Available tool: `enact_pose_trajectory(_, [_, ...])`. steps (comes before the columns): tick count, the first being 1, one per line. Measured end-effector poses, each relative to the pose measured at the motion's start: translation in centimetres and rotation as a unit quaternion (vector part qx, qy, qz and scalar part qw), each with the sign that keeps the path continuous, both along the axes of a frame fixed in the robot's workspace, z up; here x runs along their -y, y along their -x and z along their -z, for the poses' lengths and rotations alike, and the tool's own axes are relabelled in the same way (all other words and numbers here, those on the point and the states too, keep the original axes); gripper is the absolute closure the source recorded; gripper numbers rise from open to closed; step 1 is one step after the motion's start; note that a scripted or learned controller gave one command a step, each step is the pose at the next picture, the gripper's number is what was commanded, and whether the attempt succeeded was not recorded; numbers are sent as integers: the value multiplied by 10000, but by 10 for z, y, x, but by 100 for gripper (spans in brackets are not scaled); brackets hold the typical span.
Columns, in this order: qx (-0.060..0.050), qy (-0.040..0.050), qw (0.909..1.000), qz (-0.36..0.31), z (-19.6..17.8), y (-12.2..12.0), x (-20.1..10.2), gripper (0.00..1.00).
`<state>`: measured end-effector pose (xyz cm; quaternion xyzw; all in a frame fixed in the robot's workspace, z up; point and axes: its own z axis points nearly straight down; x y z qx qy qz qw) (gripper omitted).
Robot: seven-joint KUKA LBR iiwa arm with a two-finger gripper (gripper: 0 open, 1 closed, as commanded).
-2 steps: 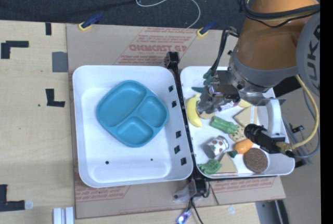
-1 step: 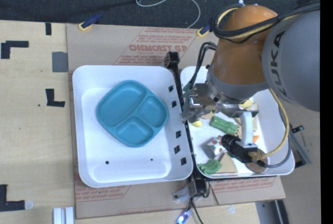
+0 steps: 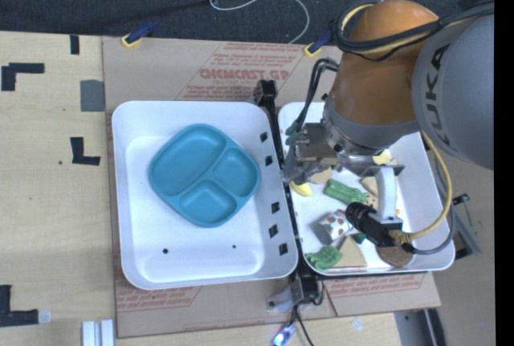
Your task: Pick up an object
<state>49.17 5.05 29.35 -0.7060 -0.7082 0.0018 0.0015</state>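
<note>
Can't tell what the fingers are doing, honestly: the gripper (image 3: 309, 164) sits low over the near-left part of the right bin (image 3: 426, 156), and the arm's (image 3: 385, 71) big orange wrist covers most of it. Right by it in that bin there's a small yellow piece (image 3: 302, 189), a green object (image 3: 345, 192), a grey-and-white thing (image 3: 331, 225) and another green bit (image 3: 325, 258), all jumbled and hard to identify. Left of that bin, the left bin (image 3: 144, 260) holds a blue divided plate (image 3: 204, 174), fully visible.
</note>
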Motion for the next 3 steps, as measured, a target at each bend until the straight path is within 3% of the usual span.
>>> enact_pose_trajectory(1, [-8, 0, 10000, -6, 36, 9, -40, 100])
enact_pose_trajectory(2, [92, -26, 10000, -14, -103, 7, -65, 100])
enact_pose_trajectory(3, [44, 4, 10000, 44, -143, 8, 9, 100])
